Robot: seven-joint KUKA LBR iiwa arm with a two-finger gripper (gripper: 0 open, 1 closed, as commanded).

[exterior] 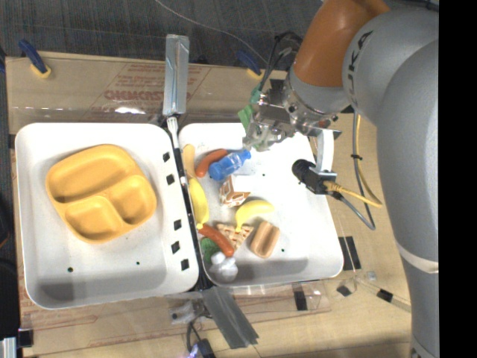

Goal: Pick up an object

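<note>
The grey arm's gripper (257,136) hung over the right bin (313,233), near its twelve o'clock edge; whether it grasped anything could not be told. A blue bottle (227,165) lay just at its seven o'clock. The left bin (30,222) held a yellow tray (100,192).

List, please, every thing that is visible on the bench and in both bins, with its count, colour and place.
Shallow white plastic bin: two, side by side on the bench.
Yellow divided plastic tray: one, in the left bin.
Blue plastic bottle: one, upper part of the right bin, just below the gripper.
Red toy sausage: one, left of the bottle.
Yellow toy banana: one, middle of the right bin.
Tan toy bread roll: one, lower part of the right bin.
Brown cardboard sheet: one, under the bins.
Two-finger gripper: one, grey, over the right bin's upper edge.
</note>
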